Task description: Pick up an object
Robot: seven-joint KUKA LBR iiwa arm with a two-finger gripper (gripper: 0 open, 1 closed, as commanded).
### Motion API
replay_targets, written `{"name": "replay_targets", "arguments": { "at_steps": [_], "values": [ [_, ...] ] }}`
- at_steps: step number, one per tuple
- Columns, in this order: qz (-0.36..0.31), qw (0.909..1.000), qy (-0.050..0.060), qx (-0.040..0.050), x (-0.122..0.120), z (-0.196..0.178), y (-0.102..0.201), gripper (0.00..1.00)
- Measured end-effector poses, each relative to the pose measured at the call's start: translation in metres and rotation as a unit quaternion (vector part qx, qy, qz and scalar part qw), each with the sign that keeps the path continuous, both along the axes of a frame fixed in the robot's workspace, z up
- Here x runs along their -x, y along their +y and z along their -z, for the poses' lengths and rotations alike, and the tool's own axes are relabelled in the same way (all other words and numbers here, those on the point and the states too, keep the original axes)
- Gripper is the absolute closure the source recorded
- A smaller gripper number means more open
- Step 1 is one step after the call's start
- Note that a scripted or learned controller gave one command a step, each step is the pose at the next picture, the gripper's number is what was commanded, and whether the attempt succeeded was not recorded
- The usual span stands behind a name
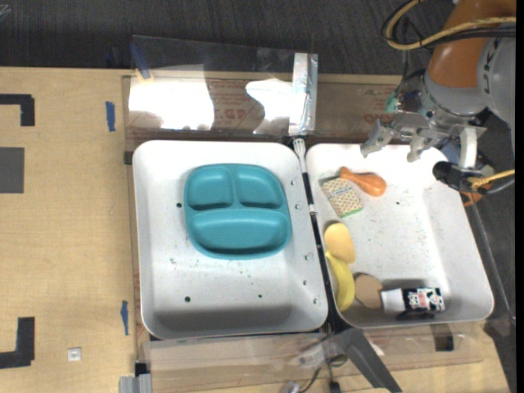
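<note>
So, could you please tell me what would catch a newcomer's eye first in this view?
The teal divided plate stands out, lying in the middle of the left bin. Next come the orange carrot and yellow banana along the left side of the right bin. The arm's gripper hovers over that bin's far edge.

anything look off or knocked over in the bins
Mostly tidy. One oddity: the small bottle lies on its side at the near edge of the right bin. The teal divided plate sits flat in the left bin.

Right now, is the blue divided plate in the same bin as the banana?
No, the blue divided plate lies in the left bin, the banana in the right bin.
</note>
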State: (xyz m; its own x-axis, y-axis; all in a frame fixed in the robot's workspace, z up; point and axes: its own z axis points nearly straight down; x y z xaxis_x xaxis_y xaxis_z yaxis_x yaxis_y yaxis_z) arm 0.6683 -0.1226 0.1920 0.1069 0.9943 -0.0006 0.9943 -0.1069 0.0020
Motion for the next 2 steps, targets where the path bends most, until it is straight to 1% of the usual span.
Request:
{"name": "replay_targets", "arguments": {
  "at_steps": [1,2],
  "values": [
    [0.024,0.9997,-0.007,0.0005,0.029,0.095,0.013,0.00],
    [0.024,0.9997,-0.011,-0.0015,0.026,0.083,0.015,1.00]
  ]
}}
